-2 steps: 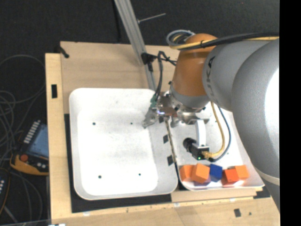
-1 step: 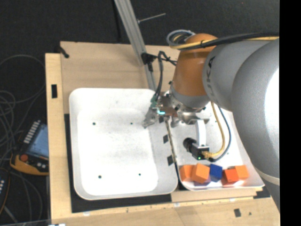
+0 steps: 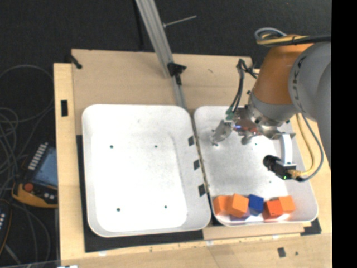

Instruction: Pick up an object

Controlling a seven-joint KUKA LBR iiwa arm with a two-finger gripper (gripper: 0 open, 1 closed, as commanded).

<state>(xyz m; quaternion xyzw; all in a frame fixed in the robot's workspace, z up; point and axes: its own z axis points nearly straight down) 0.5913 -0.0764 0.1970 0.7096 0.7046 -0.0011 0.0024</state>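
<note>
Blocks (image 3: 254, 205) crowded the right bin's (image 3: 223, 166) near wall, so the open, empty hand (image 3: 233, 133), hovering farther back, needed an end block.

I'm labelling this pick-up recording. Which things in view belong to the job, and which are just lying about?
Belonging to the job:
- grey two-finger gripper
- orange blocks
- small blue block
- shallow white right-hand bin holding the blocks

Just lying about:
- shallow white left-hand bin
- grey metal pole
- orange and black handheld controller beside the bench
- black cables
</note>
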